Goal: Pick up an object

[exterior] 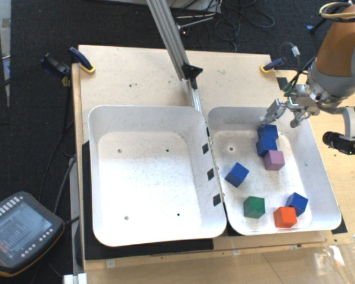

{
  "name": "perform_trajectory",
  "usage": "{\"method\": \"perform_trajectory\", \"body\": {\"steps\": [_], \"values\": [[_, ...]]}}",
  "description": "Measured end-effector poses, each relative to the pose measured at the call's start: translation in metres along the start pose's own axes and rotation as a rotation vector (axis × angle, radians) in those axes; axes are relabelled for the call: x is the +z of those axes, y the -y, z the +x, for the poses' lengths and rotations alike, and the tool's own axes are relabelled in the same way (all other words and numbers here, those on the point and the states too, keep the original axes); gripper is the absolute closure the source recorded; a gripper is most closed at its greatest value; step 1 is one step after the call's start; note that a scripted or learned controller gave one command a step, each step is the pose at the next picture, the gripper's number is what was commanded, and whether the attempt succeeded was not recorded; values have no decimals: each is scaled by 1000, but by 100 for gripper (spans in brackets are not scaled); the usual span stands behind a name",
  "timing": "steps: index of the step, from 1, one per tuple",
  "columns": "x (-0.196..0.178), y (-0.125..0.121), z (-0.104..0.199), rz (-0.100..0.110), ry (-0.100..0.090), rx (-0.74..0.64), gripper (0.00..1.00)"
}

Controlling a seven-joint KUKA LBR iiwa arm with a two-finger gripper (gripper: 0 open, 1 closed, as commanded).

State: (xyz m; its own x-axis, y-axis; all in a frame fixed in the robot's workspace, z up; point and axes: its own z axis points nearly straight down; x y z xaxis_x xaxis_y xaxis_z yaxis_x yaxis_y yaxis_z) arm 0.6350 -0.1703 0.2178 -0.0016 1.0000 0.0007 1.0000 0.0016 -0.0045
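Blocks, six of them, are the candidates for the pick, and all lie in the right bin (319, 176) at the right of the frame; none is lifted, so the task looks barely begun.

Going from the largest thing down: the bench (142, 76) fills the middle of the frame, with the left bin (106, 123) at centre-left holding no block. The arm (337, 46) comes in at the upper right, its orange band at the frame's edge. The gripper (282, 114) hangs over the upper part of the right bin, fingers spread apart with nothing between them; one fingertip sits just above the dark blue block (267, 139), the other well to its right.

That dark blue block, the biggest, lies near the bin's upper middle, with the purple block (274, 159) touching it at its lower right. A blue block (237, 174) lies alone toward the bin's left side. Along the lower edge are the green block (254, 206), the orange block (285, 216) and, touching it above right, a small blue block (297, 202).

As I judge it, the approach is done; centring, closing and lifting are all left.
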Motion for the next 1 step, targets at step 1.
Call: {"method": "perform_trajectory", "body": {"steps": [1], "values": [[-2, 0, 0, -3, 1, -1, 0]]}}
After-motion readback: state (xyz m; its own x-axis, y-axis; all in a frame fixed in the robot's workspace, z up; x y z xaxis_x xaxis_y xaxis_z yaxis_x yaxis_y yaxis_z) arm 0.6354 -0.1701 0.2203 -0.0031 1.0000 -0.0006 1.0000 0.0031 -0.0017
